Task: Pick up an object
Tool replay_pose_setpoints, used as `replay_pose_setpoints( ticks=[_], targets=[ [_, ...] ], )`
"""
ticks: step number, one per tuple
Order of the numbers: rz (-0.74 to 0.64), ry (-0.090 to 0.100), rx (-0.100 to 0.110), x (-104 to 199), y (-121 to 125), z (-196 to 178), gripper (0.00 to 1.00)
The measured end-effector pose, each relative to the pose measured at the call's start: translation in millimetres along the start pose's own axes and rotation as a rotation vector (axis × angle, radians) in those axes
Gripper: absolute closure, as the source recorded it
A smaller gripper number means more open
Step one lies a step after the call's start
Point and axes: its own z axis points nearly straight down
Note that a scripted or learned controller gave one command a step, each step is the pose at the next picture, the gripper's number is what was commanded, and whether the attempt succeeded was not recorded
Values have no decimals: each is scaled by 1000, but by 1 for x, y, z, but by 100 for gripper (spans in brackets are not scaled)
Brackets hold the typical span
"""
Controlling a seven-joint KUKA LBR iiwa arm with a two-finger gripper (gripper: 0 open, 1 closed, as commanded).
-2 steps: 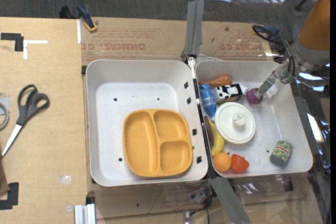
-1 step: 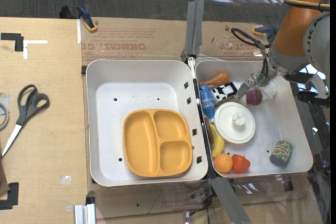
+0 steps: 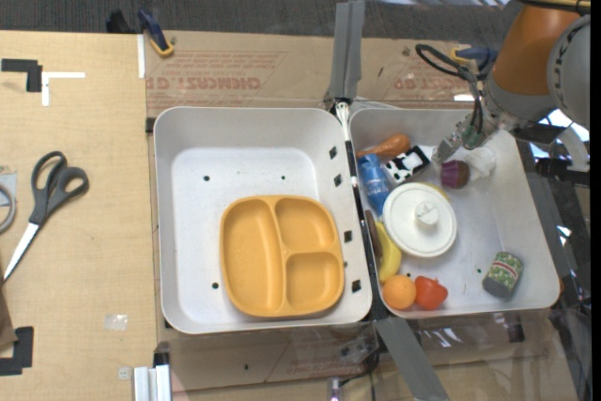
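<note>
The right bin [image 3: 535, 230] holds several objects. A small purple fruit [image 3: 454, 174] lies near its back, beside a white lump [image 3: 482, 162]. My gripper [image 3: 454, 146] hangs low over the back of this bin, just above and behind the purple fruit, with the grey arm and its orange band [image 3: 526, 52] rising to the upper right. A black-and-white checkered piece [image 3: 406, 166] lies just left of the gripper. Nothing shows held in the gripper.
Also in the right bin are an orange carrot [image 3: 387, 146], a blue bottle [image 3: 372, 181], a round white lidded dish [image 3: 421, 220], a banana [image 3: 387, 251], an orange [image 3: 399, 292], a red tomato [image 3: 431, 293] and a green can [image 3: 502, 274]. The left bin [image 3: 188, 164] holds a yellow divided plate [image 3: 280, 254]. Scissors [image 3: 42, 197] lie on the bench at left.
</note>
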Motion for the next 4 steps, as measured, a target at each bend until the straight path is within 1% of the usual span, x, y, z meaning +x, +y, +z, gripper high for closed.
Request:
replay_pose_setpoints(
  ticks=[1, 2, 3, 4],
  targets=[
    [74, 11, 3, 62, 54, -130, 100],
    [-405, 10, 0, 7, 17, -278, 100],
    [-728, -9, -12, 35, 17, -16, 100],
    [-587, 10, -1, 7, -16, -232, 100]
  ],
)
